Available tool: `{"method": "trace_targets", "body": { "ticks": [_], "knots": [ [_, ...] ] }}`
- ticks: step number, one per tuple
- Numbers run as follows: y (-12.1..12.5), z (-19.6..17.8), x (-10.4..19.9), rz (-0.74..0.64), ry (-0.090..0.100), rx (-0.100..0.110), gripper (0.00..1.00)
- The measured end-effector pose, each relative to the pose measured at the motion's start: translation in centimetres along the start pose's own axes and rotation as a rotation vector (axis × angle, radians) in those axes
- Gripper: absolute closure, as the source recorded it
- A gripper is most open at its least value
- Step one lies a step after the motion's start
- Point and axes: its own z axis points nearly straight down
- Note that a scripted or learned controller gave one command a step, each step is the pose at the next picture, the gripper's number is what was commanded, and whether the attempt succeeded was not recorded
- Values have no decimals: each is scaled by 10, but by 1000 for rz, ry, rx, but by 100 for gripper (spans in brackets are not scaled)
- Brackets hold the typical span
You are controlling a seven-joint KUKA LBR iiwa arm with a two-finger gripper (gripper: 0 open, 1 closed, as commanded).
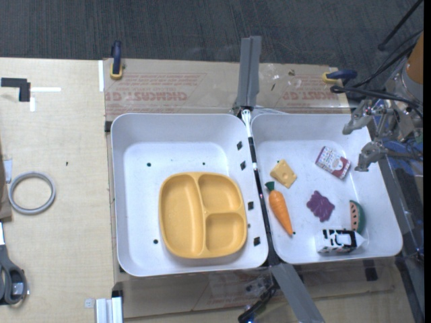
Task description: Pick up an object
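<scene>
Just left of the end effector (pixel 369 137), fingers' state unclear, lies a red-white packet (pixel 333 161)

Arm enters at upper right, mostly cropped by the frame edge. Tool (pixel 367 143) points left and downward, metal fingers (pixel 364 159) visible; nothing seen between them.

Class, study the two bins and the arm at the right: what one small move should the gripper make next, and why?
Probably shift left and down toward the red-and-white packet. The gripper sits at the right bin's upper right edge with nothing seen in it, and that packet lies nearest, apart from the other items.
</scene>
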Motion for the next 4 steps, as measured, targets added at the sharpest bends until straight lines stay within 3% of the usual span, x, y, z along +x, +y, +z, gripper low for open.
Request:
{"method": "trace_targets", "body": {
  "ticks": [1,2,3,4],
  "knots": [
    [-17,126,-34,212,2,0,0],
    [31,95,-31,482,0,1,0],
    [-20,154,-19,747,-11,-1,0],
    [28,141,-54,906,-1,1,0]
  ]
}}
